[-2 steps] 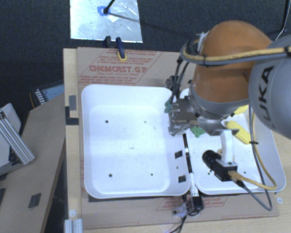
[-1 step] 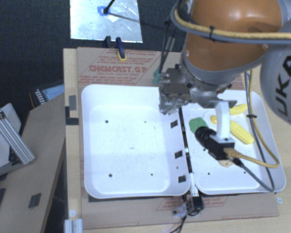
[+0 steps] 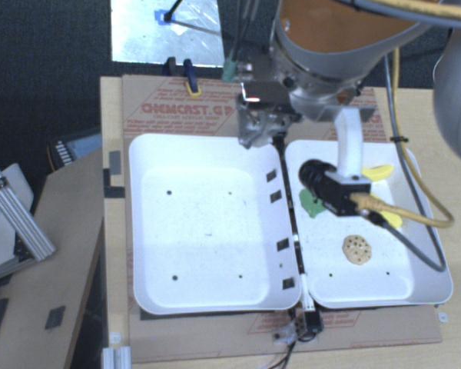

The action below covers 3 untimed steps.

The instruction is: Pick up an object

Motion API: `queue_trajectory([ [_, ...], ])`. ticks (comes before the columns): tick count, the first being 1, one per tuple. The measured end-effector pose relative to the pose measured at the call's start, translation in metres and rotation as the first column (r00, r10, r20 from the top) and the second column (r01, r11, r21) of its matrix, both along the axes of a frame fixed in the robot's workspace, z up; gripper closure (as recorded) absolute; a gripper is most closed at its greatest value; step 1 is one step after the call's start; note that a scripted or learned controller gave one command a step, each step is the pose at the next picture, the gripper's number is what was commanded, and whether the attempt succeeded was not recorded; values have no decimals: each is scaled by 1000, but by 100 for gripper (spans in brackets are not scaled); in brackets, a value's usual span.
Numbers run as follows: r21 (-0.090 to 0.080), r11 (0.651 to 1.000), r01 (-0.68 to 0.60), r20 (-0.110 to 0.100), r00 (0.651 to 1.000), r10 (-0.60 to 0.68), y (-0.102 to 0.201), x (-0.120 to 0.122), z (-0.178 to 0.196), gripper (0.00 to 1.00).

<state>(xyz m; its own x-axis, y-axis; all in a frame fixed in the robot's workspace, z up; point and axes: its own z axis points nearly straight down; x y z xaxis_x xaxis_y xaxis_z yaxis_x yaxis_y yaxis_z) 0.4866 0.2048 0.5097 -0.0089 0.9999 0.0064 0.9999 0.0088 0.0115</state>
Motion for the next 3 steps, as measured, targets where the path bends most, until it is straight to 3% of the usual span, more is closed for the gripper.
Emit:
queue_trajectory([
  [1, -8, 1000, 12, -14, 1000, -12, -52, 0, -57, 100],
  [2, -8, 1000, 17, -9, 1000, -17, -138, 7, -71, 100],
  [3, -7, 1000, 3, -16, 1000, -3, -100, -1, -142, 100],
])
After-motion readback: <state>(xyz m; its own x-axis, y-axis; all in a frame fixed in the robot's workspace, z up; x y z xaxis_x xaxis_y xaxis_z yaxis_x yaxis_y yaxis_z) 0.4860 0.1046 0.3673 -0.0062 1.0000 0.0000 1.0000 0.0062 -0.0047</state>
